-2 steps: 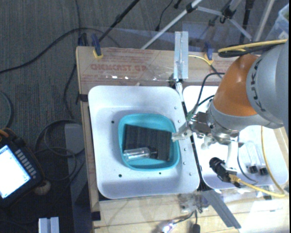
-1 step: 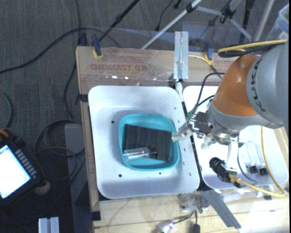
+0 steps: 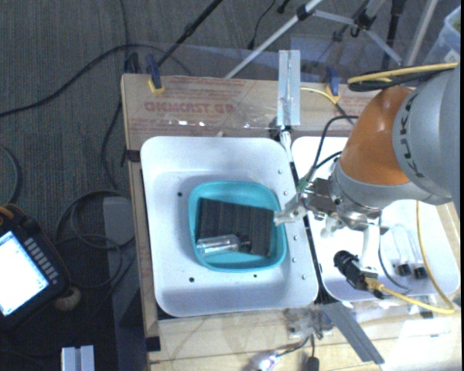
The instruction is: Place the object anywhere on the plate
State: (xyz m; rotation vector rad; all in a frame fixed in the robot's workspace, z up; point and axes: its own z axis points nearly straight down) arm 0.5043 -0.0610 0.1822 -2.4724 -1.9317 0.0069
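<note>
A: Entry. The arm (image 3: pixel 402 141) reaches in from the right. Its wrist hangs over the divide between the left bin (image 3: pixel 162 230) and the right bin (image 3: pixel 441 284). The gripper (image 3: pixel 290 213) sits at the right rim of the teal plate (image 3: pixel 197 207).

B: Grip state?

A: Cannot tell. The tip is small and pale against the white bin, and nothing can be made out between the tips. No hold is recorded.

B: Object position?

A: A dark, flat rectangular object (image 3: pixel 233 219) lies inside the plate, covering most of its floor. A small clear, glassy piece (image 3: pixel 219 244) rests at its lower edge, touching it. Whether that piece is separate or part of the dark object cannot be told. Judged from this view, the object already rests on the plate.

B: Risks from here?

A: Three. First, the tip is just beside the plate rim, so a sideways withdrawal could catch the rim and drag or tilt the plate. Second, if the hand does hold some corner, lifting would pull the object back off. Third, the clear piece looks round and could roll toward the plate wall if bumped.
</note>
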